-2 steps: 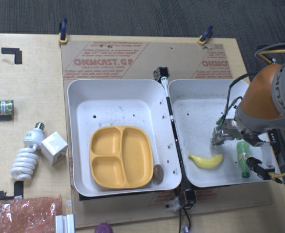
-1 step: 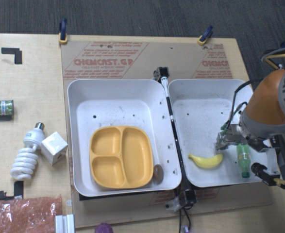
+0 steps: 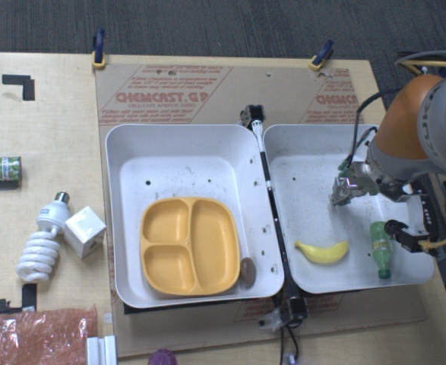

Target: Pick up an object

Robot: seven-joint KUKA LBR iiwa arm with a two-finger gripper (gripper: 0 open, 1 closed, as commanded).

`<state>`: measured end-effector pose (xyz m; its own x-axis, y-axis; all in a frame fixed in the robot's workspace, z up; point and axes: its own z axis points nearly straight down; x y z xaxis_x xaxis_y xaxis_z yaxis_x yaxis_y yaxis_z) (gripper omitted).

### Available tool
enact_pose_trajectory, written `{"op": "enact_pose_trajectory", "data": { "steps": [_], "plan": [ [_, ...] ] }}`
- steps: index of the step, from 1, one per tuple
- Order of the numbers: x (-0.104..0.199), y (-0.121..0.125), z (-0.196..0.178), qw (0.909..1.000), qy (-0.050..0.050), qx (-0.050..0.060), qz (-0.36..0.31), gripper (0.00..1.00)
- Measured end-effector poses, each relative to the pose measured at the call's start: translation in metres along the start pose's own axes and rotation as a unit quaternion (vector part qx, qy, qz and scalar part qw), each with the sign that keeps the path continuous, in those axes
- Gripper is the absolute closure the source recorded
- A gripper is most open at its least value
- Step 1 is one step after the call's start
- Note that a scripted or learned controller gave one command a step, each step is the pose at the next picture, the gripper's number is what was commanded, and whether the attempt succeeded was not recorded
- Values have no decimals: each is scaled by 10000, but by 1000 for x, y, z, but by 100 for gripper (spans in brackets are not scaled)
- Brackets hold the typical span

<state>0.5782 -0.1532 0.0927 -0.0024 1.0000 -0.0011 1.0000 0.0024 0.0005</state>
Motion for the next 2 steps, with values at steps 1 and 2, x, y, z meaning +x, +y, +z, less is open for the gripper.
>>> {"op": "enact_pose_trajectory", "data": {
  "steps": [1,2],
  "plan": [
    [-48,17,0,10000,-3,-5,4,100],
    [-15,-30,0,10000,4,3,17,100]
  ]
}}
